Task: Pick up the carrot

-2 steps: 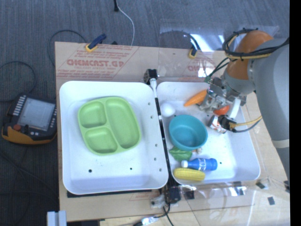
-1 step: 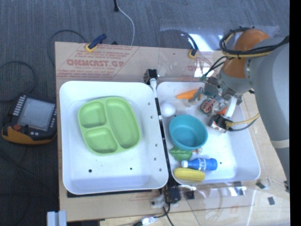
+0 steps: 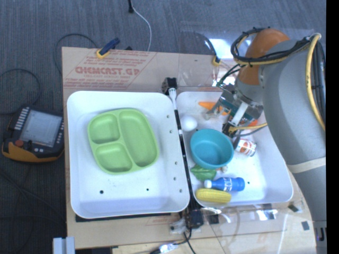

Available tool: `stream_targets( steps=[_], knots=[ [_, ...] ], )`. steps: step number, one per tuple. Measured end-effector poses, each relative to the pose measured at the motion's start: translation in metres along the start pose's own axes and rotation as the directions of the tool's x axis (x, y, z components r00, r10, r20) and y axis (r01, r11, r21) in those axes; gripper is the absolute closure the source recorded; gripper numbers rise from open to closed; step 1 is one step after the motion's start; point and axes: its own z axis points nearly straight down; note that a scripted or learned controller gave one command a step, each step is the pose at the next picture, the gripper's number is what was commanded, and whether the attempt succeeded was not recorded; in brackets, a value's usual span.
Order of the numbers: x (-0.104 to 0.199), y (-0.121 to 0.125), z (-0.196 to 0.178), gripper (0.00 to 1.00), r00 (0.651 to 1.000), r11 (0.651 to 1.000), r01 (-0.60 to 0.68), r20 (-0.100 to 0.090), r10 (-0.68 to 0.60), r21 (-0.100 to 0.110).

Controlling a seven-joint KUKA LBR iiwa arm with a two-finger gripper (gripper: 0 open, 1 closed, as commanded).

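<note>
Dark grey carpet surrounds a brown board that bears two white bins side by side. On the carpet at far left lies a handheld pendant with a screen. Centred in the left bin is a green tray with three compartments.

Crowding the right bin are a blue bowl near the middle, a white egg just beside the divider, a green piece below the bowl, a blue bottle lying on its side, and a corn cob at the near edge. A small white-and-red can lies to the right of the bowl.

Reaching in from the right, the arm places its gripper low over the far part of the right bin. The carrot lies there, its orange end showing just left of the gripper. Whether the fingers are spread or closed, I cannot tell; clutter and cables hide them.
</note>
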Motion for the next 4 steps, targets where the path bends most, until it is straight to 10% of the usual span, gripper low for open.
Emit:
stream_targets(
  steps=[1, 2, 4],
  knots=[
    [-0.021, -0.002, 0.000, 0.00, 0.994, 0.994, -0.103, -0.044, 0.101, -0.040],
    [-0.011, 0.004, -0.001, 0.00, 0.975, 0.975, -0.222, -0.015, 0.222, 0.006],
    [-0.038, 0.022, -0.001, 0.00, 0.843, 0.844, -0.533, -0.045, 0.536, 0.053]
  ],
)
